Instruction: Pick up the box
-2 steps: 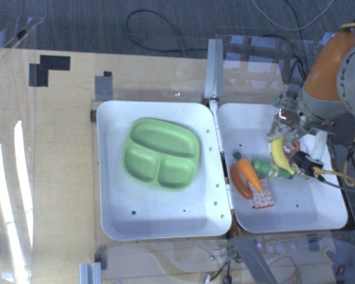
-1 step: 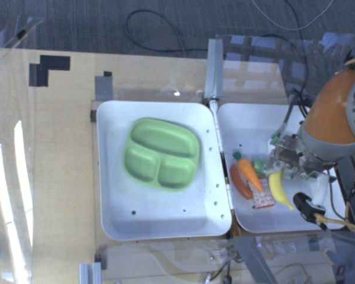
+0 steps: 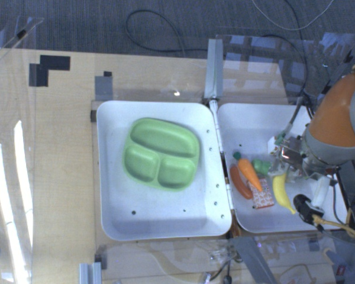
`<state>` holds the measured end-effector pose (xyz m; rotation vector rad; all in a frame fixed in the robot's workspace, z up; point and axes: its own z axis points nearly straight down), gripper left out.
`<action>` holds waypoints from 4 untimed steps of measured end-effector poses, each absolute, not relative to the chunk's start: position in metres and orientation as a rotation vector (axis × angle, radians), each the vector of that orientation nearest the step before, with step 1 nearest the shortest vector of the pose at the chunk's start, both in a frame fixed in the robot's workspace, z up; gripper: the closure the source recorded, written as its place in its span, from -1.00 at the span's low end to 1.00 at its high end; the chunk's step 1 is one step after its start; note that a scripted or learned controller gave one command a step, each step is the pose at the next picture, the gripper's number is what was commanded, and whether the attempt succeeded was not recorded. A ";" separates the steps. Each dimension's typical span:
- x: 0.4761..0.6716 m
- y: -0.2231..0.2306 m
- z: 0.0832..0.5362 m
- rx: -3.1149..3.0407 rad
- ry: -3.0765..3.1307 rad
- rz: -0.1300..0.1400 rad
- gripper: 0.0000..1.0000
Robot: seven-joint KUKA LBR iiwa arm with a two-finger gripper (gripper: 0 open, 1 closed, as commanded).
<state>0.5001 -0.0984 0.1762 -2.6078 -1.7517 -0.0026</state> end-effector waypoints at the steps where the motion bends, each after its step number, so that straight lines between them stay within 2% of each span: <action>1: 0.492 -0.095 0.178 -2.505 -1.896 -0.001 1.00; 2: 0.508 -0.125 0.175 -2.639 -1.705 0.000 1.00; 3: 0.541 -0.118 0.088 -2.389 -2.048 -0.010 1.00; 4: 0.502 -0.092 0.193 -2.394 -2.037 -0.002 1.00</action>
